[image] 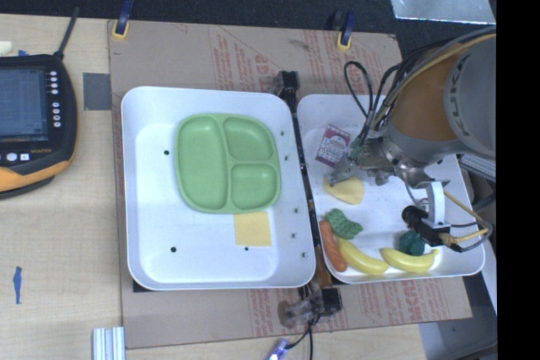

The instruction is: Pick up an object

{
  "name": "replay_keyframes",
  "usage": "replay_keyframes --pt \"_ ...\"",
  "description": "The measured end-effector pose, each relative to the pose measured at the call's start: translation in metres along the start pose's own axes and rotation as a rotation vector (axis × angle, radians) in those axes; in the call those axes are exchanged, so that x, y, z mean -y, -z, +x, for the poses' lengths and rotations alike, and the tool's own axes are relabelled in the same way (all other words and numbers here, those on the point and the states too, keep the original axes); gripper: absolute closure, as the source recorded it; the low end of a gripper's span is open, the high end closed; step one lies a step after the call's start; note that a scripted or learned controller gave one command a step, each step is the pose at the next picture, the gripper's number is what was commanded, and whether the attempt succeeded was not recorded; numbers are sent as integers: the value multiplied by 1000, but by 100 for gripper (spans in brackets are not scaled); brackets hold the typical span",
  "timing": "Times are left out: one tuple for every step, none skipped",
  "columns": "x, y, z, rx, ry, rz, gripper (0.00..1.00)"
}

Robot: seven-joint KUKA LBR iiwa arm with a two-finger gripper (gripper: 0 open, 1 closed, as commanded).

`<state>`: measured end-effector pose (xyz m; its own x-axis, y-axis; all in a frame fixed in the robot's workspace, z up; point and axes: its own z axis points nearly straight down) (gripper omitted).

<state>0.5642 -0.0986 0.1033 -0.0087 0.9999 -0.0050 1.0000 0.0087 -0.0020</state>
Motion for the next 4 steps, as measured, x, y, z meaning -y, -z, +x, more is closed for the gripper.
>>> replay_keyframes --pt "-84 -11 -2 -6 -6 0 0" --pt "-92 -11 -16 -5 -6 -1 0" --pt "-60 -12 -16 -5 -4 2 0" --pt "-92 -11 -32 -5 -4 0 0"
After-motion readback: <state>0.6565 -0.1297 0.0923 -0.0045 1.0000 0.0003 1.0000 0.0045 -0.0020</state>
